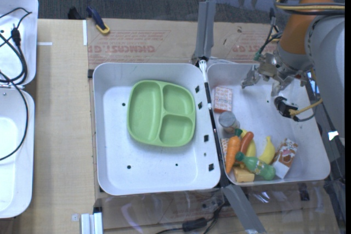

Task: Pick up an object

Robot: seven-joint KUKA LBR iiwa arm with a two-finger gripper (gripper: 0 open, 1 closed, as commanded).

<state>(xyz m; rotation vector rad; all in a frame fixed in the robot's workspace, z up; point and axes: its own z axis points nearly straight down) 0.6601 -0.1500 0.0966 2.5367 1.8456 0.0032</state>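
The gripper (pixel 267 77) hovers at the upper right of the frame, over the top part of the right bin (pixel 307 137), open and holding nothing. The objects lie lower in this bin: a carrot (pixel 232 152), a banana (pixel 267 149), a small can (pixel 226 119). The approach step is in hand, I think; next the gripper must go down toward one object.

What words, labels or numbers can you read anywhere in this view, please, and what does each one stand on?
"CHEMCH... GR...": red print, seen upside down on the cardboard sheet behind the bins; only partly legible, so the reading is uncertain.
More red print on the same cardboard behind the right bin: too blurred to read.
Small red-and-white packet: print too small to read.
Small carton in the right bin: print too small to read.
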